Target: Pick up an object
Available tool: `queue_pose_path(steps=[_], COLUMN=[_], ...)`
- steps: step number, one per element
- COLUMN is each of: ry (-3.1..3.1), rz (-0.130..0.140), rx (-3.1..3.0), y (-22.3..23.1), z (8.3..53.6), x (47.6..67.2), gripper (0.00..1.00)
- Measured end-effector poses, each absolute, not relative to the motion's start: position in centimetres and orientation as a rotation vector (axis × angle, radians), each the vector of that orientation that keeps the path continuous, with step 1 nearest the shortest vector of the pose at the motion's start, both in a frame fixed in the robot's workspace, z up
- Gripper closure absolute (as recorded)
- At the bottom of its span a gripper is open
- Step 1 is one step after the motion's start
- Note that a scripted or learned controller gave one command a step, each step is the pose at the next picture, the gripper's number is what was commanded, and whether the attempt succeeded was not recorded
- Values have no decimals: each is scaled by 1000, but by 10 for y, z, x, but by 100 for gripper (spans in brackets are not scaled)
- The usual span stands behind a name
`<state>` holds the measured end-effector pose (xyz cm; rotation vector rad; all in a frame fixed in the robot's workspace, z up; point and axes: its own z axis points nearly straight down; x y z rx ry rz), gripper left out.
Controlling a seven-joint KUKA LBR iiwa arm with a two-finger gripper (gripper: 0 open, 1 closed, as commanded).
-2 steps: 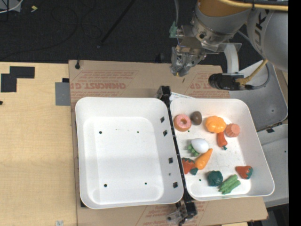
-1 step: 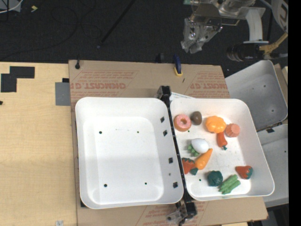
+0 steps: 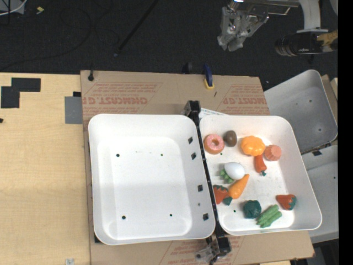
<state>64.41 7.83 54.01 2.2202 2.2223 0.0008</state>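
Seen from above, the gripper (image 3: 236, 31) hangs at the top of the frame, well apart from the two white bins; whether it is released or clenched cannot be told. The right bin (image 3: 300, 164) holds a pink doughnut (image 3: 213, 143), an orange pepper (image 3: 252, 145), a carrot (image 3: 239, 186) and a white egg (image 3: 234, 170). The left bin (image 3: 105, 164) sits beside it.

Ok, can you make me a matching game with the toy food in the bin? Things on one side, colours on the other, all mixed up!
Things:
1. donut
2. egg
3. carrot
4. bean pods

Colours:
A. green
B. pink
C. orange
D. white

Pairs: 1-B, 2-D, 3-C, 4-A. All four lie in the right bin.
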Motion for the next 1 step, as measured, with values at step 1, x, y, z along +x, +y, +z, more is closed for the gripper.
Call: queue_pose_path(steps=[1], ry=[2228], rz=[-21], rx=[2229], y=[69], z=[431], x=[631], gripper=[100])
